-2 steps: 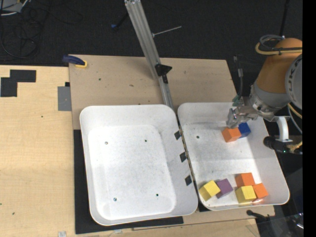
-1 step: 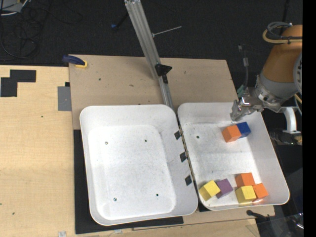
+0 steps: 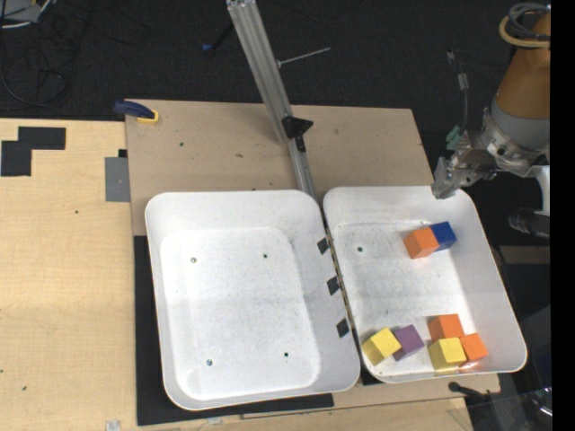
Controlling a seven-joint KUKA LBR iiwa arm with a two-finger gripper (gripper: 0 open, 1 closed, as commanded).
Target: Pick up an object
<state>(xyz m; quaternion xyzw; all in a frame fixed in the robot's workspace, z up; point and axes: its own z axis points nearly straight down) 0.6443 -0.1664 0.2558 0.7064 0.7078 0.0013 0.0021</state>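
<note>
The right bin point(image 3: 395, 206) holds an orange cube point(image 3: 419, 241) touching a blue cube point(image 3: 442, 234) near its back right. Along its front edge lie a yellow cube point(image 3: 382, 344), a purple cube point(image 3: 408, 338), an orange cube point(image 3: 444, 327), a second yellow cube point(image 3: 446, 354) and another orange cube point(image 3: 473, 347). My gripper point(image 3: 446, 181) hangs over the bin's back right corner, above and behind the blue cube, with nothing seen in it.
The left bin point(image 3: 180, 206) lies beside the right one, joined by black clips point(image 3: 332, 284). A slanted metal rail point(image 3: 268, 72) rises behind the bins. A blue-and-yellow clamp point(image 3: 137, 110) sits at the board's back left corner.
</note>
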